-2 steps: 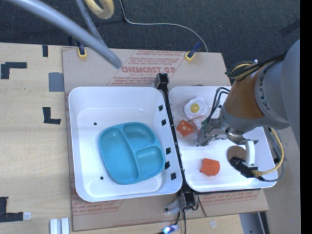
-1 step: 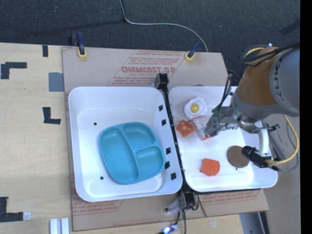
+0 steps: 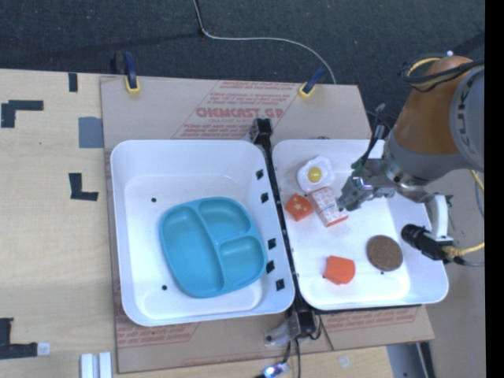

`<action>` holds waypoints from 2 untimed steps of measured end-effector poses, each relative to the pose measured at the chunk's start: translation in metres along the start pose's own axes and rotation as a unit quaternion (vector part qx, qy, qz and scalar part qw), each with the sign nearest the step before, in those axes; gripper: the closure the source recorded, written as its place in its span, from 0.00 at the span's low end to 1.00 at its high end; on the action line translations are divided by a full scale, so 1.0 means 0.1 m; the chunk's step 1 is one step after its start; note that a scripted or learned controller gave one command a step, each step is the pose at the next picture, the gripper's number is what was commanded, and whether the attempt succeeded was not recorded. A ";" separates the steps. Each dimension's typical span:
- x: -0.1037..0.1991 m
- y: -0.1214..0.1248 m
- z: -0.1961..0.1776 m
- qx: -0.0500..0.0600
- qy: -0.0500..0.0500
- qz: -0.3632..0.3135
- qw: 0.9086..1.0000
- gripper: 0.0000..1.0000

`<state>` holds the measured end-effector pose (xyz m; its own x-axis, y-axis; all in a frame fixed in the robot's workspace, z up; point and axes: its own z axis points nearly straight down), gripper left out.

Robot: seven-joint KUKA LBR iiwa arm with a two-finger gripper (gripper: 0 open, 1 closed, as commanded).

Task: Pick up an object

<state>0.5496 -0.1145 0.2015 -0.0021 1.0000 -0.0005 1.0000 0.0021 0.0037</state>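
Observation:
The right bin (image 3: pixel 409 296) holds a fried egg toy (image 3: pixel 314 173), a small orange-red cube (image 3: pixel 298 206), a white and red carton (image 3: pixel 328 207), an orange block (image 3: pixel 339 269) and a brown round disc (image 3: pixel 384 253). My gripper (image 3: pixel 352 194) hangs over the middle of this bin, just right of the carton, its dark fingers pointing down and to the left. Nothing shows between the fingers. The grey arm with its orange band (image 3: pixel 429 120) comes in from the right.
The left bin (image 3: pixel 130 179) contains a light blue divided plate (image 3: pixel 213 245). A black divider (image 3: pixel 272 203) runs between the two bins. Both bins sit on a cardboard sheet (image 3: pixel 228 109) clamped at its far edge.

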 end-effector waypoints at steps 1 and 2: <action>0.00 0.01 -0.45 0.000 0.000 0.000 1.000 1.00; 0.55 -0.07 -0.51 0.002 0.001 -0.003 1.000 1.00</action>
<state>0.5424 -0.0590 0.2526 -0.0072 1.0000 0.0018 1.0000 0.0072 -0.0006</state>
